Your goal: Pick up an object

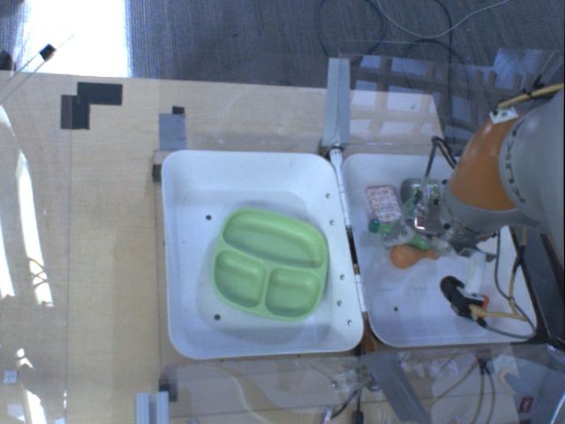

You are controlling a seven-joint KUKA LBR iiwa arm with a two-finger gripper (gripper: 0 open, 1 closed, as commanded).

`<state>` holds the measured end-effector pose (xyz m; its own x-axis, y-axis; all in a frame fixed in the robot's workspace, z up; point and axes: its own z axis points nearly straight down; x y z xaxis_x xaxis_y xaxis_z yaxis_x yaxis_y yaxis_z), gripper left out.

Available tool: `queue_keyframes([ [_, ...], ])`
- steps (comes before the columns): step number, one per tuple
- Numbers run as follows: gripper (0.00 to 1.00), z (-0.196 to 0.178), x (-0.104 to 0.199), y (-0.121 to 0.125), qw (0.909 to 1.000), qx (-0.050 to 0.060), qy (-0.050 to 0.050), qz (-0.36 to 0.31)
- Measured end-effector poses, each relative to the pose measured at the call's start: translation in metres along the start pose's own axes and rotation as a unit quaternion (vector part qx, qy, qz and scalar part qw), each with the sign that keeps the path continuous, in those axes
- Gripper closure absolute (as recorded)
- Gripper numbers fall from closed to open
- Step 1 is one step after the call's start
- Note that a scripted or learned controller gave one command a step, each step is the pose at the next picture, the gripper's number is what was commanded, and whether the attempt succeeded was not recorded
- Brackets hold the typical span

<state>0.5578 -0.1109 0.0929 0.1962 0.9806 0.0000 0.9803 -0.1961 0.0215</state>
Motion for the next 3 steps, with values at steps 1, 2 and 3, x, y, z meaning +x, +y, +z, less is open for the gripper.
queue_keyframes([
  [1, 1.00, -0.012, 0.001, 0.003, 1.0000, -0.004, 0.000, -0.001],
  [2, 0.00, -0.012, 0.001, 0.003, 1.0000, -0.004, 0.000, -0.001],
  [3, 0.00, 0.007, 0.020, 0.057, 0.9997, 0.007, 0.000, 0.022],
])
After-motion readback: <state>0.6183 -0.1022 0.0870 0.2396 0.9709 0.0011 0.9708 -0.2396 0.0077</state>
